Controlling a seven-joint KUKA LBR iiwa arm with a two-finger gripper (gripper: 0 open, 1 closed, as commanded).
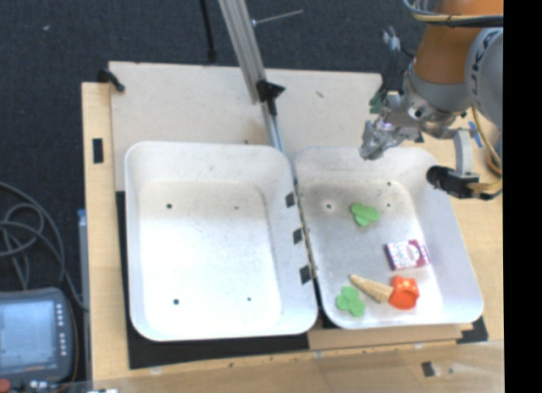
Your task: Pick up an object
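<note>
In the right bin (pixel 440 213) lie a green leafy piece (pixel 365 213), a purple-and-white box (pixel 406 254), a tan cone (pixel 367 287), an orange-red piece (pixel 405 293) and a second green piece (pixel 350 301). My gripper (pixel 374 145) hangs over the bin's far rim, above and beyond the upper green piece, apart from every object. Nothing shows between its tips.
The left bin (pixel 212 239) sits beside the right one, with dark clips (pixel 296 235) along the shared rim. A slanted aluminium post (pixel 246 44) rises behind the bins. A screen unit (pixel 32 332) stands at the lower left off the bench.
</note>
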